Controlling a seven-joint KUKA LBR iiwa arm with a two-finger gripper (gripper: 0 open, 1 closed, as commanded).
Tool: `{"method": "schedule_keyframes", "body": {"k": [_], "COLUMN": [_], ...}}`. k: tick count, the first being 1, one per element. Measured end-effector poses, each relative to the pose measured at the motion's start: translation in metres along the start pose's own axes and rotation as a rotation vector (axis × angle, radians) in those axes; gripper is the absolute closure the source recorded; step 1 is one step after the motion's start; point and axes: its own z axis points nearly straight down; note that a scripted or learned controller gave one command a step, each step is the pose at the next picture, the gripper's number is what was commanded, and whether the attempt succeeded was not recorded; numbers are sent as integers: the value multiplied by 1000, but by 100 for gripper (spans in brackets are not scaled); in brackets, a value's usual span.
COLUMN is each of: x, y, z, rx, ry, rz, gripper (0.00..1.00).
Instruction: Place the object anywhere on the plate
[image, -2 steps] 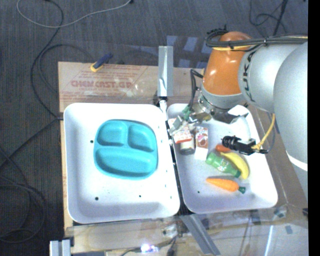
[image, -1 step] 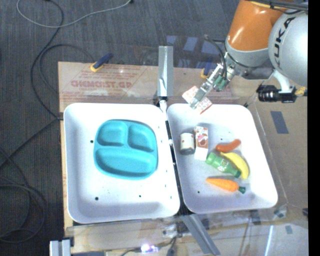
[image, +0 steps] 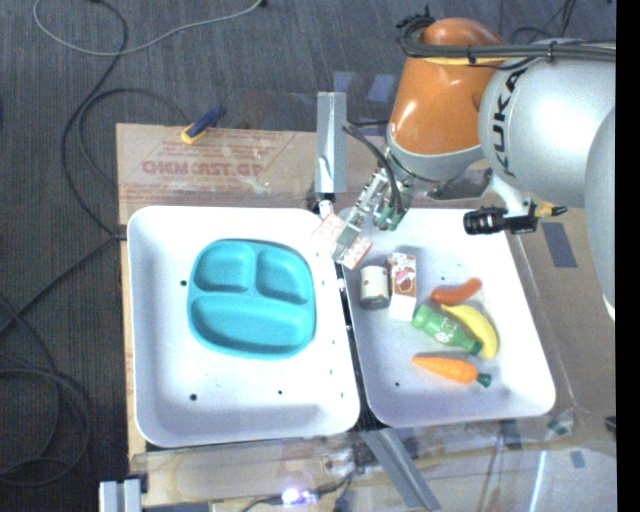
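A robot lab bench, not a home or a shop.

You are looking down on a test rig: a big grey KUKA arm (image: 545, 110) with an orange band reaches in from the right over two shallow white bins (image: 240, 420) set side by side on a brown cardboard sheet (image: 200, 165) with printed lettering. Loose cables (image: 85, 95) trail over dark grey carpet (image: 50, 300) at the left and far side, and metal framing (image: 326, 145) stands between the bins at the far edge. The right bin holds toy food props, the left a blue sectioned plate (image: 253, 297), the kind of stand-ins you see in manipulation trials.
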Motion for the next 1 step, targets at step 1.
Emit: {"method": "schedule_keyframes", "body": {"k": [1], "x": [0], "y": [0], "z": [0], "rx": [-1], "ry": [0], "rz": [0], "gripper": [0]}}
